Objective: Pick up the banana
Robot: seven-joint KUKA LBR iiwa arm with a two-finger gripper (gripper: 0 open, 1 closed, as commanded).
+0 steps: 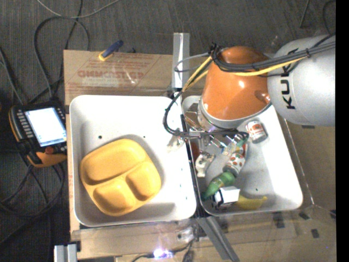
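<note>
The banana [252,202] is yellow and lies along the near edge of the right bin [283,179], partly behind a small white-and-black box [227,195]. My gripper [218,146] hangs under the orange wrist over the left part of that bin, above and to the left of the banana. It sits among clutter, and its tips blend into the items below. Nothing of the banana lies between them.
A green bottle [219,182] lies tilted just beside the box. A red-and-white can [256,130] rests at the bin's upper middle. The left bin [109,113] holds a yellow divided plate [121,174]. A pendant with a lit screen [42,127] sits left of the bins.
</note>
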